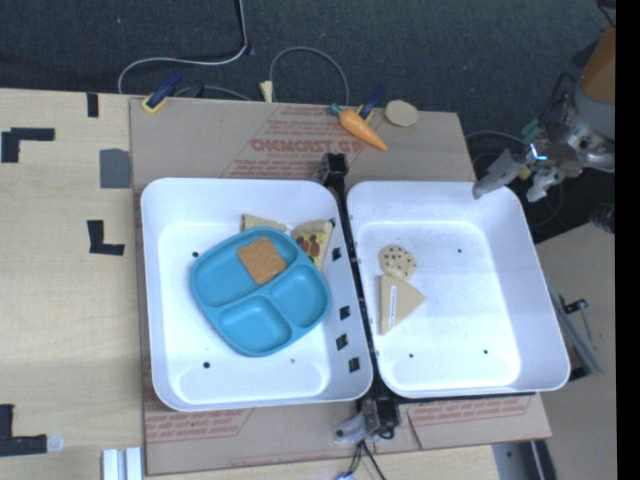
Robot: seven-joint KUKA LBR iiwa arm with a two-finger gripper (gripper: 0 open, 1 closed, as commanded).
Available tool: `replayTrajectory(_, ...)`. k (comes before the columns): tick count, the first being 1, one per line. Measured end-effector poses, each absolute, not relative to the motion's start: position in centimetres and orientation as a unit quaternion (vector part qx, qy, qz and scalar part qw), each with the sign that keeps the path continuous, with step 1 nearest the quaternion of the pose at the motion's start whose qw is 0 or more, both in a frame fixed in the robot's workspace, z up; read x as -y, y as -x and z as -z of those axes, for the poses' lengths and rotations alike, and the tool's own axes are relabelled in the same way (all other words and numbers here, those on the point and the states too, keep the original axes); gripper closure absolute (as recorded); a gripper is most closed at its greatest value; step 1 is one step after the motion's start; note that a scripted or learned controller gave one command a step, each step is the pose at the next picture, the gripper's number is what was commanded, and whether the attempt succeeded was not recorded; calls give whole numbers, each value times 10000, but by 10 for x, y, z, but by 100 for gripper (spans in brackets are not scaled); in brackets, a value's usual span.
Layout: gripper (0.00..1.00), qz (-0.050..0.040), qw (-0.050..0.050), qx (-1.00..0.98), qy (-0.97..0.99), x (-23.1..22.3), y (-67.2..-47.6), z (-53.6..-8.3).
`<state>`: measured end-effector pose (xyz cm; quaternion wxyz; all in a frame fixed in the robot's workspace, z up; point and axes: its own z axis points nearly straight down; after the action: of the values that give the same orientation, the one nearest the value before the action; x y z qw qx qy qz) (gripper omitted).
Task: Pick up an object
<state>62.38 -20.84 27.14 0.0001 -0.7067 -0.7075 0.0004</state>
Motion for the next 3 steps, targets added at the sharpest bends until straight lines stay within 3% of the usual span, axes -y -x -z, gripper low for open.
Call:
replayTrajectory(1,0,4,-11,7077,7065,164,-628,-84)
replayTrajectory(2,0,11,-25,7089,7053,103,-604,-87)
replayTrajectory(3,100,15,-36,7078,7064,106,-605,-97)
